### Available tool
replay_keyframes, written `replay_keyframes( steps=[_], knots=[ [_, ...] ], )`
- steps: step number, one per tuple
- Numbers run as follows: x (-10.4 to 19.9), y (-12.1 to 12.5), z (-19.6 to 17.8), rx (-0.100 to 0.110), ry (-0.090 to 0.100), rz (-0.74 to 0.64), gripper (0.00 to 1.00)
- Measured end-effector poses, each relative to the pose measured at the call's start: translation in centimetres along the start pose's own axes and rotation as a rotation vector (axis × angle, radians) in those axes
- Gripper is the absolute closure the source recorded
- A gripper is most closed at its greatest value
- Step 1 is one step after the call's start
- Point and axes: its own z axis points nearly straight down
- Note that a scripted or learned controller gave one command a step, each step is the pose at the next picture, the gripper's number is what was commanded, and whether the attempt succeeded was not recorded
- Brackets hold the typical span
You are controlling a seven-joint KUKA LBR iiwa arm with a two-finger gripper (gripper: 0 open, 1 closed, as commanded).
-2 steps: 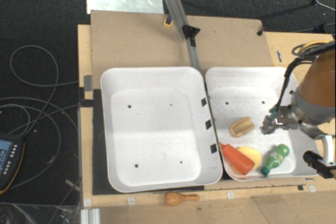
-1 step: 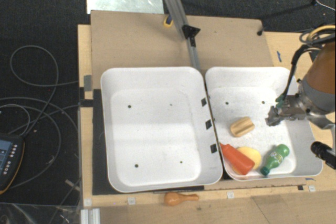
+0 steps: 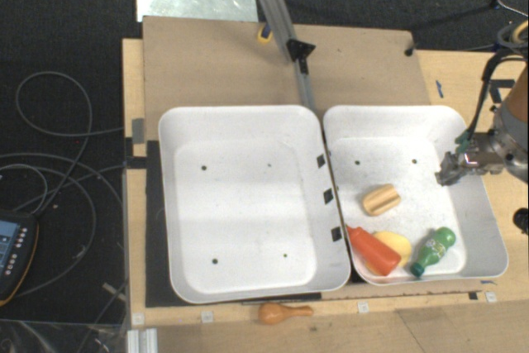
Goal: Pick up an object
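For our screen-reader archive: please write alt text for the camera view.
A gripper hangs over the right bin, which holds a tan bread roll, a red-orange carrot, a yellow piece and a green bottle. An orange toy lies on the bench beside the left bin.

The grey metal arm point(image 3: 514, 146) carries an orange band point(image 3: 518, 105) above its wrist, and a thin black cable point(image 3: 486, 91) loops beside that band. Below the band sits a small grey two-finger gripper point(image 3: 450, 169) of dark, blocky metal parts.
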Motion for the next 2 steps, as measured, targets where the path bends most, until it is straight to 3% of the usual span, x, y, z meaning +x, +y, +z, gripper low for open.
replay_keyframes(
  steps=[2],
  knots=[
    [9.4, 2.9, -0.2, 0.005, 0.004, -0.006, 1.00]
  ],
)
